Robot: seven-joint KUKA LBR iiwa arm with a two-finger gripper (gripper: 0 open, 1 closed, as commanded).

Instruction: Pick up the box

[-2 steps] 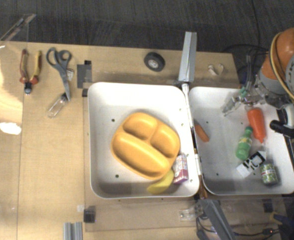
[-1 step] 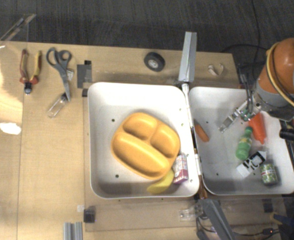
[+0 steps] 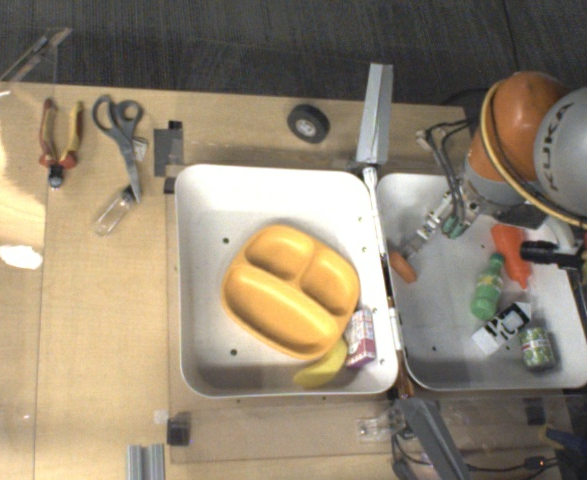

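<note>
Gripper (image 3: 420,236) sits low over the right bin (image 3: 423,358), near its left wall; can't tell the finger state from here. Nothing visibly between them. The box (image 3: 361,334) is in the left bin (image 3: 203,268), front right corner, wedged beside the big yellow sponge-like lump (image 3: 288,290) and a banana (image 3: 320,369). Well apart from the gripper.

Small pink box (image 3: 361,335), left bin's corner
</note>
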